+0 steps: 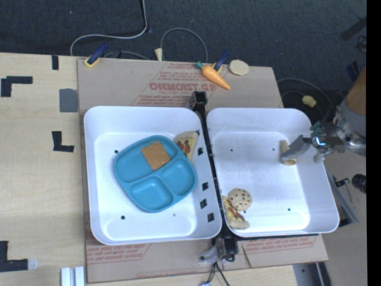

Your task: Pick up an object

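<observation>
A: Where are the fingers at this moment?

B: They are over the right bin, near its far right wall. The arm comes in from the right side. 1 grey finger points to the left and a little down.

A: Are they released or clenched?

B: I cannot tell — the picture is too blurred there. A small tan object lies just under the tip of the fingers, touching it or almost touching it. I cannot see it between the fingers, so I do not say it is grasped.

A: What else is in that bin?

B: A round cookie with dark spots and 1 more small food piece next to it. Both are well apart from the fingers, toward the near left corner of the bin.

A: And in the other bin?

B: The left bin is far to the left of the fingers. It holds a blue plate with 3 compartments, and a brown toast slice rests in the far compartment. A pizza slice lies just beside the plate, on the side nearer to the fingers.

A: Is something outside the bins?

B: Yes — on the tabletop behind the bins, a toy carrot and a pale round piece lie on the cardboard sheet, well apart from the fingers.
</observation>
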Robot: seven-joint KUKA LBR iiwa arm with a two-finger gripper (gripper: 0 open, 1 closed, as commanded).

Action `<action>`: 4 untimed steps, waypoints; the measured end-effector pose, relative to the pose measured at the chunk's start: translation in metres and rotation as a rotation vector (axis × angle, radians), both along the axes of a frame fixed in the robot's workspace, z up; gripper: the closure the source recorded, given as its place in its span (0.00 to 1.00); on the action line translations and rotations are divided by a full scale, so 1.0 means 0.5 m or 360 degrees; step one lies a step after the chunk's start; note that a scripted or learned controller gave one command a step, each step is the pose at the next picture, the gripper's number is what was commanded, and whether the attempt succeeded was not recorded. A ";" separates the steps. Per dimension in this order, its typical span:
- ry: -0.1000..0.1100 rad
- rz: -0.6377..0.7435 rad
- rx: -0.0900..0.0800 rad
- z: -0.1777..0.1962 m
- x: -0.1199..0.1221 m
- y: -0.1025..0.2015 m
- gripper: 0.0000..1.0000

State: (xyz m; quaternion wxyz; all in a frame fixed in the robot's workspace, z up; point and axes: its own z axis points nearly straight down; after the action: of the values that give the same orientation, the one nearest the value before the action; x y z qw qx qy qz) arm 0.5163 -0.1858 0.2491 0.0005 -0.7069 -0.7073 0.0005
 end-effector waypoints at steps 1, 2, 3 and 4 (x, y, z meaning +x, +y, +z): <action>0.0008 0.0002 0.0000 -0.263 0.102 -0.044 0.00; -0.0009 0.0005 -0.0005 -0.266 0.214 -0.076 0.00; -0.0005 0.0008 -0.0008 -0.326 0.309 0.005 0.00; -0.0011 0.0008 -0.0006 -0.322 0.308 0.130 0.00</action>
State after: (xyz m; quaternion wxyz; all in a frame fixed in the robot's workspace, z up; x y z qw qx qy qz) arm 0.6705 -0.1206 0.0883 -0.0032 -0.7050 -0.7092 -0.0006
